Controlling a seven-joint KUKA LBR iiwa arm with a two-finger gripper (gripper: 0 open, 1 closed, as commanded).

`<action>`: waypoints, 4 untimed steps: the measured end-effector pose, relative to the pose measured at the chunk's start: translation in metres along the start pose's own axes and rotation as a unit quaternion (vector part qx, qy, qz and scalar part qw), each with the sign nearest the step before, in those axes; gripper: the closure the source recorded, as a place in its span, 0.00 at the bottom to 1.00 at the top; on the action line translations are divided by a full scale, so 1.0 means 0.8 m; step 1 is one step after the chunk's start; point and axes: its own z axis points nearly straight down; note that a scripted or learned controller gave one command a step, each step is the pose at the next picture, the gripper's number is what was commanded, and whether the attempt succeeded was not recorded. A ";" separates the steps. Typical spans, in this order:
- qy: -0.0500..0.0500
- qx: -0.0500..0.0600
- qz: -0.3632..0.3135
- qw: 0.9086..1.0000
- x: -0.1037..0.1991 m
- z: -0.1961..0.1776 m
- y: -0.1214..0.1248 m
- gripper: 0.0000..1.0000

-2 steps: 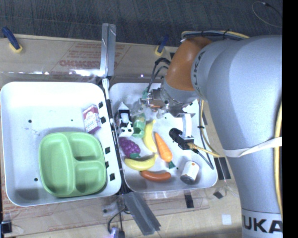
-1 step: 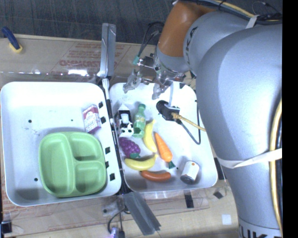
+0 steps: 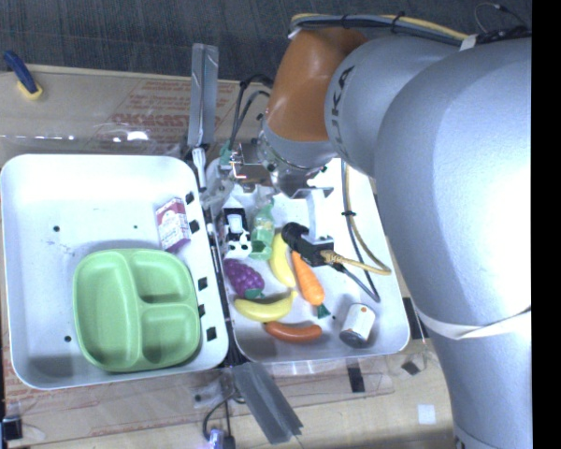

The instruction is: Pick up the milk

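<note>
Evidently the arm has been sent to the far left corner of the right bin [image 3: 398,337], because that is where the milk sits. Take the bunch of purple grapes [image 3: 242,275] as the mark. The milk [image 3: 237,234], a small carton with black-and-white cow patches, stands just beyond the grapes and against the bin's left wall. The gripper [image 3: 250,170] hangs beyond the grapes too, further back than the carton and close above it. The orange wrist band and grey body hide its lower end, so I cannot tell whether it is released or clenched, and nothing shows as grasped.

The milk is hemmed in, which likely explains the steep approach from above. A green bottle [image 3: 263,221] stands right of the carton, beyond the grapes and to their right. One banana [image 3: 281,259] lies just right of the grapes, and a second banana [image 3: 264,306] curves along their near side. A carrot [image 3: 309,282] lies further right of the grapes, past the first banana. My judgement is that the reach is the step in hand and the pick is not yet made. The wall and the bottle leave little room, so a slightly off descent could knock the carton over.
</note>
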 end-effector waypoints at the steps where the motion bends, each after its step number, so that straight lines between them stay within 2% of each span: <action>1: 0.000 0.000 0.000 1.000 0.000 0.000 0.000 0.00; 2: 0.000 0.000 -0.026 1.000 -0.015 0.001 -0.031 0.00; 3: 0.000 0.001 -0.061 0.998 -0.006 0.001 -0.047 0.00; 4: 0.000 0.002 -0.063 0.998 -0.006 -0.010 -0.046 1.00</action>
